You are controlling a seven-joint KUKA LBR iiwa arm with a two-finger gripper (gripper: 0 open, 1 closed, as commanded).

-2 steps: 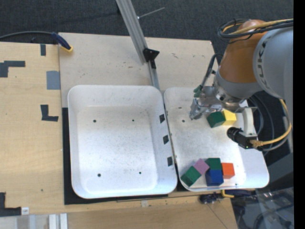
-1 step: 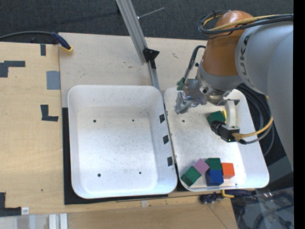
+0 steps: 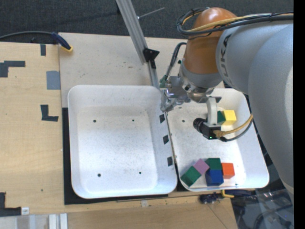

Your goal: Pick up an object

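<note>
Pale wood-grain worktop (image 3: pixel 105 66), marked with grey tape patches (image 3: pixel 53 79). Jaws: set low at the far left corner of the right-hand shallow white bin (image 3: pixel 190 142), close to the rims where the two bins meet. Whether they are apart or together cannot be told, and no object is seen between them. Nearest candidates: small yellow cube (image 3: pixel 229 115) and small green cube (image 3: pixel 220 117), touching each other near the bin's right wall. Farther off, along the near wall, is a tight cluster: tilted green block (image 3: pixel 191 176), pale purple block (image 3: pixel 201 166), dark green block (image 3: pixel 214 163), blue cube (image 3: pixel 214 177), orange cube (image 3: pixel 228 170). All are matt and plain-faced; they seem rigid and small enough for a pinch. Left-hand shallow white bin (image 3: pixel 114 142): speckled floor. Step judged: approach, with no object secured yet and the jaws over bare bin floor. Next move calls for a shift toward one block, alignment square to two flat faces, then descent. The clustered pieces leave little room beside them, so an outer piece or the yellow cube seems the easier choice.
</note>
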